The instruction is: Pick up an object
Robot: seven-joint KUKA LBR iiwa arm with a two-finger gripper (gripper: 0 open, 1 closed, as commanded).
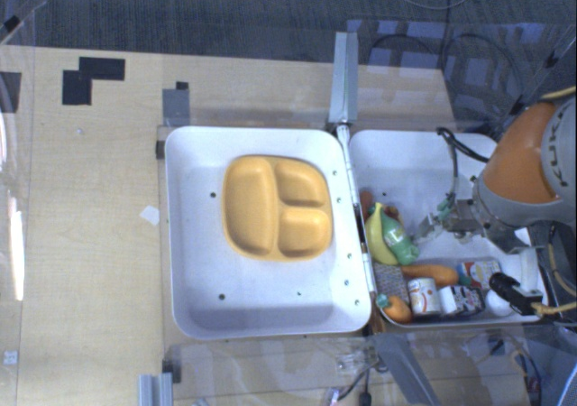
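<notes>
A: Where is the arm (532, 161) right now?

B: At about three o'clock of the view, reaching in from the right over the right bin (406, 161). The orange band sits highest, and the grey wrist below it points toward nine o'clock. Its fingers (439, 215) hang low over the bin's middle, just beside the heap of objects.

A: Are they released or clenched?

B: I cannot tell. The tips are small, partly blurred and set against clutter. Nothing can be made out between them.

A: What lies in that bin?

B: The objects crowd its six o'clock half. A yellow banana (377, 237) lies along the left wall, with a green bottle (396, 237) touching it on its three o'clock side. Toward five o'clock of those is an orange carrot-like piece (434, 273), then a small white can (424, 294) with a red label. At the bin's seven o'clock corner sits a round orange fruit (397, 308). Further objects at five o'clock are too jumbled to name.

A: And the left bin (194, 242)?

B: It holds a yellow divided tray (276, 206), lying flat at its centre, slightly toward twelve o'clock.

A: And the bench (81, 215)?

B: Pale wood, with black patches near eleven o'clock.
</notes>
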